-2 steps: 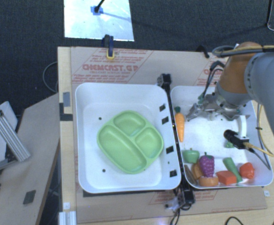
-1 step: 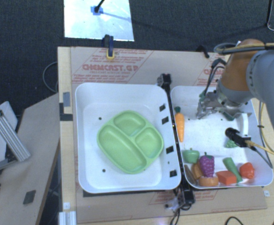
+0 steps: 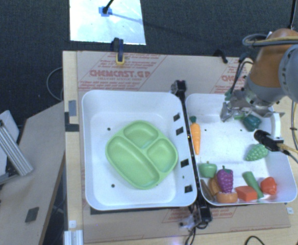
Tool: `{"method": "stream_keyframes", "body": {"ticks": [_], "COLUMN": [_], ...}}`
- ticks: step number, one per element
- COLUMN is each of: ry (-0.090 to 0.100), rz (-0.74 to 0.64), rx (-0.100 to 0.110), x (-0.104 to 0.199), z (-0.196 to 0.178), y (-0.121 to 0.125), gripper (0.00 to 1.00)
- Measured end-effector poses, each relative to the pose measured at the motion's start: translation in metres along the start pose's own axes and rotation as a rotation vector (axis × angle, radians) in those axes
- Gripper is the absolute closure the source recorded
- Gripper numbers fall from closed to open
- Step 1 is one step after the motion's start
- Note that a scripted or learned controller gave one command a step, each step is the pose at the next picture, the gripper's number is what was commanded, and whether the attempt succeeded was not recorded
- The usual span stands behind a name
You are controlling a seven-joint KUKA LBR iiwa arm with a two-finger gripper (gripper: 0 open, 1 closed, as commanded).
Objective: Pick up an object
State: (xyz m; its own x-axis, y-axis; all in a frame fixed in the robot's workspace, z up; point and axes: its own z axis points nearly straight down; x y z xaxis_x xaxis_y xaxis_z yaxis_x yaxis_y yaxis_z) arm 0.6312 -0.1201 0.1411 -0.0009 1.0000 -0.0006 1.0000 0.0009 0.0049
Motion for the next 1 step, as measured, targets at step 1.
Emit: {"method": "stream_keyframes", "body": {"ticks": [1], "ry": [0.0], "rz": [-0.003], "rx": [0.0], "x": [0.0035], "z": [-0.0507], "y": [-0.0078], "gripper": [1.0]}}
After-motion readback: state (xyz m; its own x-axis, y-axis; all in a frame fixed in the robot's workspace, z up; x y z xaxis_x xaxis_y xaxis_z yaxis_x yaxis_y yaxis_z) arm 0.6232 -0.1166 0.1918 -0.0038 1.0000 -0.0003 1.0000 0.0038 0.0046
